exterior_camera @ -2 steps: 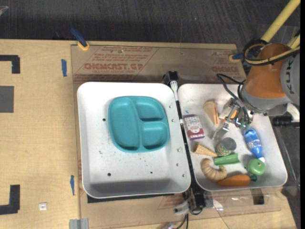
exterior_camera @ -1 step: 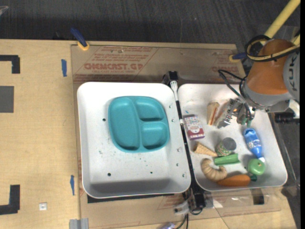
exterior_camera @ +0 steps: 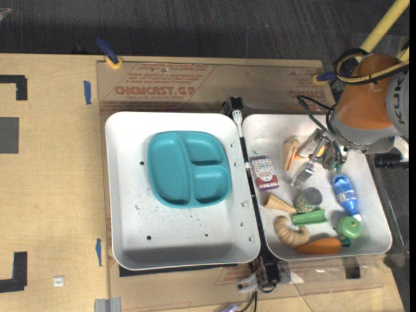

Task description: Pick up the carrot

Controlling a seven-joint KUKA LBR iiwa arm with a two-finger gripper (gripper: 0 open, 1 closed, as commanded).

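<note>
The bench carries 2 shallow white bins side by side. The left bin (exterior_camera: 130, 239) holds a teal divided plate (exterior_camera: 189, 168) with 3 compartments, lying flat toward the bin's upper middle. The right bin (exterior_camera: 377, 239) holds a scatter of toy food and small items.

The carrot (exterior_camera: 319, 245) lies on its side along the near edge of the right bin, orange, with its tip pointing left. It touches or nearly touches a tan pretzel-like pastry (exterior_camera: 290, 232) on its left, and a green round item (exterior_camera: 350, 227) sits just beside its right end. Above the carrot lies a green cylindrical piece (exterior_camera: 309, 218), and above that a small round grey tin (exterior_camera: 311, 197). An ice-cream cone (exterior_camera: 279, 204) lies just left of the tin, and a small red-and-white carton (exterior_camera: 264, 172) rests near the bin's left wall. A blue-and-white bottle (exterior_camera: 344, 193) lies toward the right side, and a pale object with an orange stripe (exterior_camera: 290, 153) sits in the upper part of the bin.

The arm reaches in from the right, its orange band over the upper right corner of the right bin. The gripper (exterior_camera: 318, 153) hangs over the upper middle of that bin, well apart from the carrot. Whether the jaws are open or closed cannot be told from this angle, and nothing is visibly between them.
</note>
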